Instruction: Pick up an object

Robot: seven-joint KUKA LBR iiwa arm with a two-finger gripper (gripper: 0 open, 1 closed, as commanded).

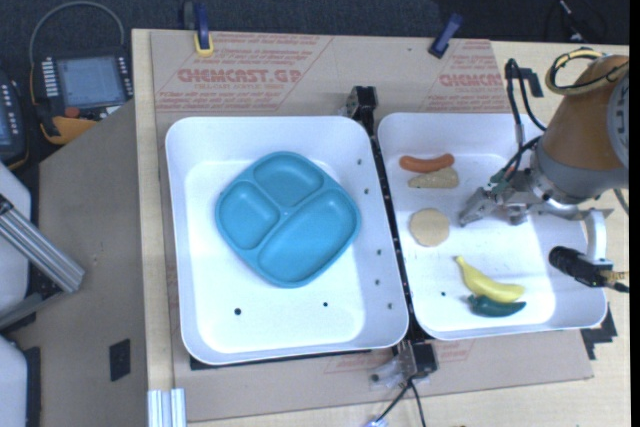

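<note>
My gripper [472,211] hangs over the right bin [570,315], reaching in from the right with its dark fingers pointing left. It sits just right of a round tan cookie [430,227], apart from it. Behind the cookie lie a red sausage [427,162] and a pale beige piece [434,181]. A yellow banana [488,283] lies near the front of this bin, with a dark teal item [497,307] tucked against it. Nothing shows between the fingers.
The left bin [200,315] holds a blue divided plate [288,217]. A black hinge rail [388,235] separates the two bins. The arm's orange band and grey wrist [585,140] fill the right bin's far right side, with cables above.
</note>
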